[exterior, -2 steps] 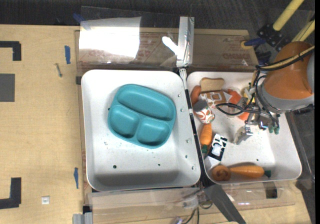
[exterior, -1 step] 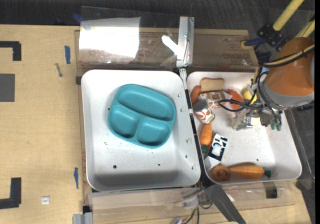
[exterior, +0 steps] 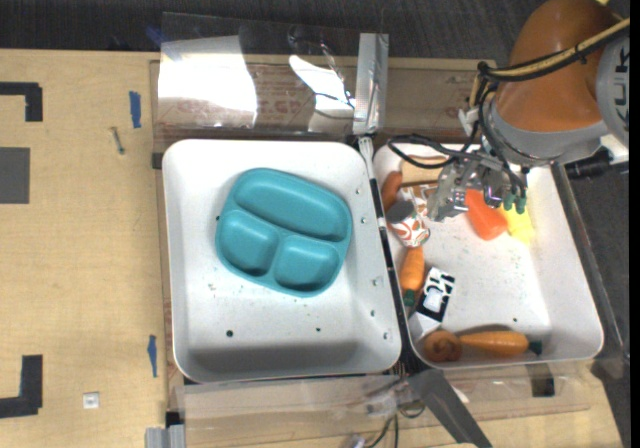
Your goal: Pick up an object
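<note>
While my gripper (exterior: 455, 188) hangs upper right over the right bin (exterior: 560, 276), jaw state unclear to me, orange toy (exterior: 487, 221) beside it.

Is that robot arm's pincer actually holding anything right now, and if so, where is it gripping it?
It cannot be told. The pincer sits low in the right bin, beside an orange toy, but nothing visibly lies between its tips.

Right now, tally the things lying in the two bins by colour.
Teal: 1, the divided plate in the left bin.
Orange: 4, at, in the right bin.
Yellow: 1.
Black-and-white: 1.
White-and-orange: 1.
Total: 8, counting what I can make out.
</note>
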You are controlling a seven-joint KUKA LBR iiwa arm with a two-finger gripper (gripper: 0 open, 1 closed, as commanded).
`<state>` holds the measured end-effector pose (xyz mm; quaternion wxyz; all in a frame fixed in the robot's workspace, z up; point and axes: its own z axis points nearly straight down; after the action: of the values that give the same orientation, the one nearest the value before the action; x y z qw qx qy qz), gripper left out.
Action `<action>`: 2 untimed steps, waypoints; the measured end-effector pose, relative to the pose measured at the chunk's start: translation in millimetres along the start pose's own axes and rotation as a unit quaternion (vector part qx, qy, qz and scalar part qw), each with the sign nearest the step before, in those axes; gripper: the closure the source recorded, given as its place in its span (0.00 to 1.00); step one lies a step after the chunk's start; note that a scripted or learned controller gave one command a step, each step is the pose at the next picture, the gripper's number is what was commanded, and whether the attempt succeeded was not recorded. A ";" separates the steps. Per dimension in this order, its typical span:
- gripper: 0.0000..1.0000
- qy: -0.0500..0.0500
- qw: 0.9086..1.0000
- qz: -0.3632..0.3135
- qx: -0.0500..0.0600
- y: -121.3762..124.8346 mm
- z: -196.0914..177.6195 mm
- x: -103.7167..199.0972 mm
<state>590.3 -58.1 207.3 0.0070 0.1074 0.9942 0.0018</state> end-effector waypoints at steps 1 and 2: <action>1.00 0.001 1.000 -0.014 0.002 -18.3 -39.7 -60.9; 1.00 0.006 0.999 -0.053 0.003 -118.9 1.5 -69.9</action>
<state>633.2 -189.1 206.2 0.0004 0.0550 0.9985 -0.0011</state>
